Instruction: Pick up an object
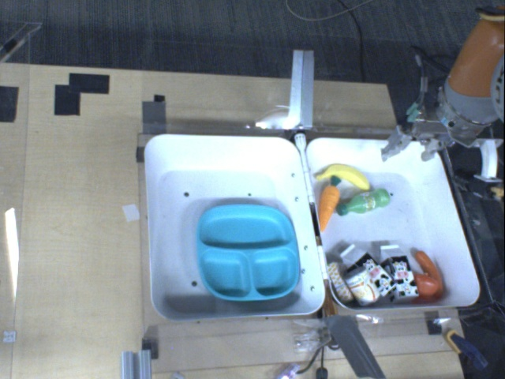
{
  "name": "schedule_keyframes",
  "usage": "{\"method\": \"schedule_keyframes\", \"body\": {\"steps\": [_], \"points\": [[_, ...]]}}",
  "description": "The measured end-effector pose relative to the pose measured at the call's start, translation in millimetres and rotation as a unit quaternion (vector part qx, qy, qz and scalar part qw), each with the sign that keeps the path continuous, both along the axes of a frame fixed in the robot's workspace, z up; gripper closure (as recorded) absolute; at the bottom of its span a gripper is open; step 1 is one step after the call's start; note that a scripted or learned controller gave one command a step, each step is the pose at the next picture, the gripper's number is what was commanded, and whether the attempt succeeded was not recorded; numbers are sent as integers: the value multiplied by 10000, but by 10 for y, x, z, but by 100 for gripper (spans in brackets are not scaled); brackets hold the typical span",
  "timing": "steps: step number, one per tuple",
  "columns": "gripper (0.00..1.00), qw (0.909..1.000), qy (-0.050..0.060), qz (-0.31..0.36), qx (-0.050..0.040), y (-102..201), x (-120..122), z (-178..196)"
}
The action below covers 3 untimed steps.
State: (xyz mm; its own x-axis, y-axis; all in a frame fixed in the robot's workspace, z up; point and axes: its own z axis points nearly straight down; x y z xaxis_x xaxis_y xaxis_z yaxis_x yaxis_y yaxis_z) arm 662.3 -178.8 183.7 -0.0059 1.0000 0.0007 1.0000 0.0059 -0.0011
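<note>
My gripper [411, 145] hung spread wide and empty at the right bin's [461, 235] one o'clock; I feared clipping its rim

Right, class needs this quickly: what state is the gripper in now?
Gripper: jaws open, holding nothing, above the far edge of the right bin.

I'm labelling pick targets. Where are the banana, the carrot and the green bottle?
banana [345, 175]: camera view, middle of its yellow curve.
carrot [328, 204]: camera view, middle of its orange body.
green bottle [366, 202]: camera view, middle of its body.
</note>
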Motion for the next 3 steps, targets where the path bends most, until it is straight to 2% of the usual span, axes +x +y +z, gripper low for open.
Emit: {"method": "schedule_keyframes", "body": {"steps": [1,2,3], "points": [[0,9995,-26,-330,-4,637,-85,-964],[100,9995,-33,-299,1,659,-73,-862],[100,10000,-16,-9,-3,983,-209,326]]}}
